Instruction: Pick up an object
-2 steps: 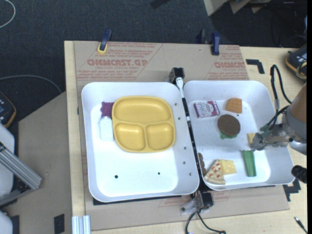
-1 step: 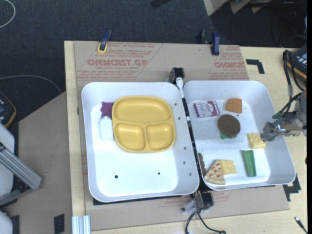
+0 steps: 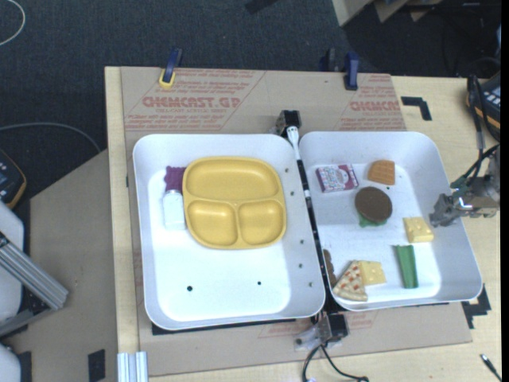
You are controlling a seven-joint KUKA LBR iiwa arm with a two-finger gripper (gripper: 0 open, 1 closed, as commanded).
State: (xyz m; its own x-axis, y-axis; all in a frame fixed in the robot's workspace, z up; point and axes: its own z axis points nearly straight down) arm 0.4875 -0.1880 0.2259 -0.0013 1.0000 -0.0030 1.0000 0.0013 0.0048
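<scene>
The right bin [image 3: 453, 273] holds several toy food pieces: a pink and white carton [image 3: 336, 177], an orange piece [image 3: 382, 172], a brown burger [image 3: 373, 204] on a green leaf, a yellow cheese block [image 3: 418, 229], a green stick [image 3: 407, 266], a pizza slice [image 3: 350, 283] and a yellow cracker [image 3: 372, 273]. My gripper [image 3: 447, 211] hovers at the bin's right rim, just right of and slightly above the cheese block. Nothing shows in its grasp.
The left bin [image 3: 231, 293] carries a yellow divided tray [image 3: 235, 201], with a purple item [image 3: 174, 177] and a white bottle [image 3: 172, 210] at its left side. Clamps [image 3: 351, 70] sit along the bench's far edge. Cables hang at the right.
</scene>
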